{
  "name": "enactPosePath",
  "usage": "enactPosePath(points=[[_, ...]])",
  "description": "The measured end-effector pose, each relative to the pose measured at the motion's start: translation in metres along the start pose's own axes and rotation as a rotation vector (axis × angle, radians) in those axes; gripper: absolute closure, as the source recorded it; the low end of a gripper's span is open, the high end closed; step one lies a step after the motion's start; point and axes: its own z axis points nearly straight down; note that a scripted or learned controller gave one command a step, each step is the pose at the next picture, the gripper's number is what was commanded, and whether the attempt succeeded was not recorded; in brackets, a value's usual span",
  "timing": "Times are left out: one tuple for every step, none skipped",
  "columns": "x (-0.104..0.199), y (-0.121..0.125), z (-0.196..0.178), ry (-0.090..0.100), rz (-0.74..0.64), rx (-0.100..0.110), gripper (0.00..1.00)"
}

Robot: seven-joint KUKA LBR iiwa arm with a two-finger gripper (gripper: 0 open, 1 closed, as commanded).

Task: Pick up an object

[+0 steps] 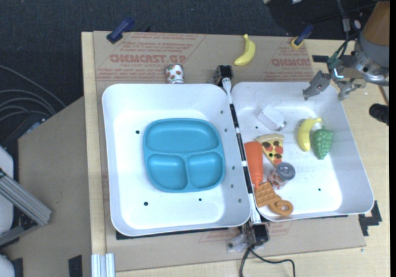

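Gripper [331, 82] hangs over the far right corner of the right bin [352, 170], its two fingers spread apart with nothing between them; one fingertip points left over the bin's far rim, the other sits close under the wrist.

Nearest the camera in that bin lies a brown pretzel [283, 208], touching a waffle piece [266, 193]. Just beyond them sits a small grey round object [284, 172], and beside it a pizza slice [272, 147]. An orange carrot [253, 162] lies lengthwise along the bin's left wall. Toward the middle, a yellow banana [304, 134] rests against a green bunch of grapes [321, 142], and a white block [271, 118] lies a little farther back.

The left bin [124, 115] holds a blue divided plate [184, 154] with three compartments.

On the desk [148, 53] beyond the bins lie a second banana [245, 52] and a small spotted cup [175, 73] on its side, well apart from each other.
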Motion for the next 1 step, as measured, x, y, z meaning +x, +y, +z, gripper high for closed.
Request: enactPosePath(points=[[0.0309, 0.0219, 0.1078, -0.002, -0.001, -0.003, 0.00]])
